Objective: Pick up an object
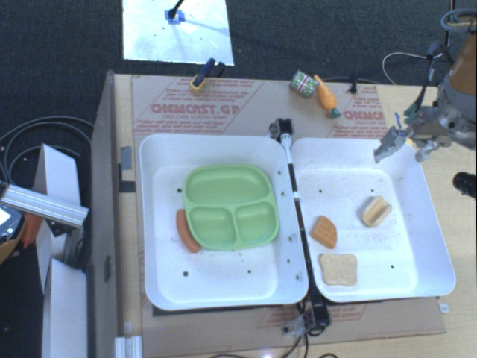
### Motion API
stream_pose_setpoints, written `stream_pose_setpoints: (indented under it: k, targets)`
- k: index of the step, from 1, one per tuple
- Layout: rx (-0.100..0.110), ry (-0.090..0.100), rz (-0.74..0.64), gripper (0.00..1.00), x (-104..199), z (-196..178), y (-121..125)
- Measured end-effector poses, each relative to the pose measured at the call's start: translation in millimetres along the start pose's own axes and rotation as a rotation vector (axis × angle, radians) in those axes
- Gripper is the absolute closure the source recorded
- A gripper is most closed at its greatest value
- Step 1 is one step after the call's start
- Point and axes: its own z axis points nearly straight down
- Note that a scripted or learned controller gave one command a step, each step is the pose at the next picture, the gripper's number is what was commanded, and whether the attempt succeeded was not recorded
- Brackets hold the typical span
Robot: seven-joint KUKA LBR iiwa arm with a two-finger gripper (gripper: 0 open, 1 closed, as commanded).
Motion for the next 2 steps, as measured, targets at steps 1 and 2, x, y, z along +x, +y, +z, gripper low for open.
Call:
stream_pose_setpoints:
  k: [1, 2]
  targets:
    - [0.003, 0.001, 0.0, 0.0, 60.8, 124.8, -50.9]
    - [0.001, 0.0, 0.001, 0.0, 60.3, 124.3, -50.6]
